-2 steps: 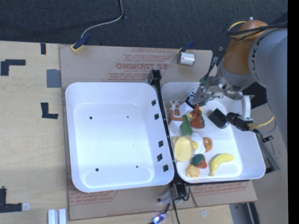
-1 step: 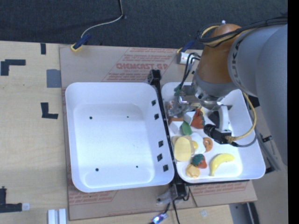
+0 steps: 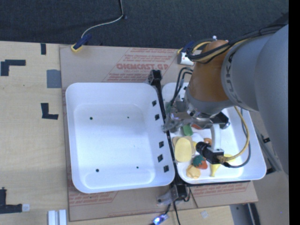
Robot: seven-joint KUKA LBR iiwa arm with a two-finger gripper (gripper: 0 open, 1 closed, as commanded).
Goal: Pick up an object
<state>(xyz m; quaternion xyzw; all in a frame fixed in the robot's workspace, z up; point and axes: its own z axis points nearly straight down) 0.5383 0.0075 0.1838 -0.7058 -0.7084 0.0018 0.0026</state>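
grey arm (image 3: 255,64) with orange band (image 3: 208,74) reaching in from the right, bent down over the right white bin (image 3: 251,172). tool (image 3: 176,121) low at that bin's left wall, close to the black divider (image 3: 161,121) between the two bins; whether released or clenched cannot be told, with the wrist covering much of it from above. small objects gathered in the right bin's near left part: a pale yellow object (image 3: 183,149) just below the tool, a green piece (image 3: 187,131) beside the tool and possibly touching it, a small orange and green piece (image 3: 199,162) near the yellow one, another yellow piece (image 3: 193,172) toward the front rim, a thin yellow piece (image 3: 213,170) to its right. nothing seen lifted clear of the bin floor. black part with a yellow cable (image 3: 234,158) hanging off the wrist over those objects. left white bin (image 3: 75,125) alongside, touching the divider. both bins on a brown cardboard sheet (image 3: 136,64) atop the wooden worktop (image 3: 28,139). thin cable with a yellow and blue end (image 3: 80,43) lying at the cardboard's far edge, trailing onto the dark floor (image 3: 56,8) behind.
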